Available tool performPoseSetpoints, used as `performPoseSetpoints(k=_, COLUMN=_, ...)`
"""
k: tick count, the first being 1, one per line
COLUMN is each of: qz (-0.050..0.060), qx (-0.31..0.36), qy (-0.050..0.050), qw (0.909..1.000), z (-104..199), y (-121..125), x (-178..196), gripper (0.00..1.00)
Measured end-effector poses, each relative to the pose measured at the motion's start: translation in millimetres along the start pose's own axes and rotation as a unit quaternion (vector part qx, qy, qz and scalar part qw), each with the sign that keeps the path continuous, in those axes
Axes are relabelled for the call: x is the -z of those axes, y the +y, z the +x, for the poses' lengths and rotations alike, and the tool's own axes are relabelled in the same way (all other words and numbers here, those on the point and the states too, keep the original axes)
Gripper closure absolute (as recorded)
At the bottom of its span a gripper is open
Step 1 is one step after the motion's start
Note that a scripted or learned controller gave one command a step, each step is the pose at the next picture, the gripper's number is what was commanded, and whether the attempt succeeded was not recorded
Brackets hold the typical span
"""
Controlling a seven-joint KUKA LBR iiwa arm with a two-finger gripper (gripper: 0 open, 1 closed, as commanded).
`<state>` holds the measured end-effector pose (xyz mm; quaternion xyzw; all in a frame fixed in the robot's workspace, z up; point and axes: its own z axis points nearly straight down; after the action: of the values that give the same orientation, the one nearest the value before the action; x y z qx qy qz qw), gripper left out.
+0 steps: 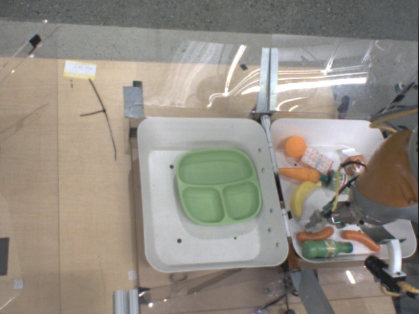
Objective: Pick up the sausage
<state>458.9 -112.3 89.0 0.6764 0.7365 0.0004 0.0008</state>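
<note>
The arm (393,175) reaches into the right bin (340,128) from the right, and its pincer (322,218) sits low over the clutter at the near end of that bin. The sausage (314,234), a short reddish-brown piece, lies just beneath and slightly nearer than the fingertips, just beside the green bottle (325,248) on its near side. A second reddish piece (361,239) lies to the right of it, partly under the wrist (it could be a sausage as well; I cannot tell the two apart by kind). The pincer's jaws look a little apart, with nothing visibly between them, so nothing is held.

This reads as the approach-to-grasp step: the tool is down among the items but has not closed on the target. The next move calls for a small shift toward the near side so the jaws straddle the sausage across its short width, then a closing and a straight lift. The banana (299,197) and carrot (300,173) lie near, farther in, and the bottle touches or nearly touches the sausage, so a sloppy descent may catch the bottle instead. The green tray (218,187) in the left bin (157,195) plays no part.
</note>
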Motion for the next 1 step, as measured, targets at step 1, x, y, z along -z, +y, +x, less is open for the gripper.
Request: performPoseSetpoints(k=1, qz=-0.001, qx=-0.001, qy=-0.001, qw=1.0, z=-2.1, y=1.2, x=9.5, gripper=1.0)
